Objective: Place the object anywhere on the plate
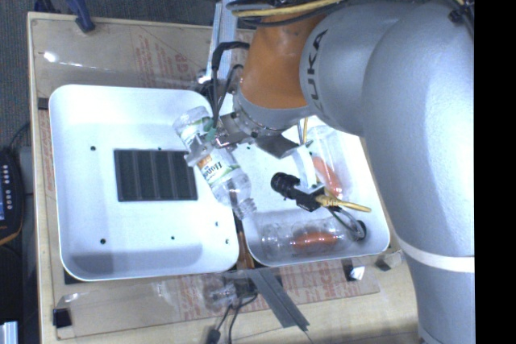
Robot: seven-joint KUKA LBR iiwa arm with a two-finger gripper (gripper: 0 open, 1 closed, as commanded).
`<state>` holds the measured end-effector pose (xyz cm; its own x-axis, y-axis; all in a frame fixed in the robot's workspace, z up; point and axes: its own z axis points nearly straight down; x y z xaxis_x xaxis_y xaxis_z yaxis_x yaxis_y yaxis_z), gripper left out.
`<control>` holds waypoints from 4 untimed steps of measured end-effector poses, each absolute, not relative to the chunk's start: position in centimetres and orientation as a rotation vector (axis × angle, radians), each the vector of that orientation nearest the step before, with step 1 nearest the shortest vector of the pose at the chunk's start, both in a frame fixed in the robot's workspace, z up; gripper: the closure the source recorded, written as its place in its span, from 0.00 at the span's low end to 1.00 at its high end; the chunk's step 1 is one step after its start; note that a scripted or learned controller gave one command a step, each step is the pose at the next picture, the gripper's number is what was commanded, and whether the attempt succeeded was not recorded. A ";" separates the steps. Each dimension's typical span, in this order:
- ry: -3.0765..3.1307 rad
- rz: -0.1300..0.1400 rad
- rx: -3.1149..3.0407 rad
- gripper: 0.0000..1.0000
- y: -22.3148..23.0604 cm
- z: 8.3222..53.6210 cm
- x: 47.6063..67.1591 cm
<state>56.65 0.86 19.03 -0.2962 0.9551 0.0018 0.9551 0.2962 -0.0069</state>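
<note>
Grey arm [395, 93] enters from 3 o'clock, and its orange band sits over the 12 o'clock edge of the right bin [379, 231]. Left bin [81, 117] takes the 9 o'clock half of the bench [121, 44]. A dark ribbed plate [156, 175] lies flat at the left bin's centre. Clear bottle [214, 163] with a white-orange label lies tilted, running 11 to 5 o'clock across the seam where the two bins meet. It is at 3 o'clock of the plate, just beside it, not on it. Gripper [220, 133] is at the bottle's 11 o'clock end. Whether it is apart, together or clamped on the bottle can't be told, since the wrist hides it. In the right bin, a second clear bottle [300, 238] with orange inside lies at 6 o'clock. A clear-and-orange item [329, 167] is at 3 o'clock, details unclear. Blue clamp [81, 12] sits on the bench corner at 11 o'clock.
</note>
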 end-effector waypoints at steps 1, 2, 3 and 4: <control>-2.522 0.006 -1.867 1.00 5.4 19.0 63.0; -2.474 0.005 -1.932 1.00 0.5 19.1 65.6; -2.506 0.005 -1.889 1.00 4.6 22.3 57.1; -2.491 0.005 -1.909 1.00 -1.3 22.8 60.2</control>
<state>60.21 -1.32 22.80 -0.2598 0.9657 0.0003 0.9656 0.2598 -0.0042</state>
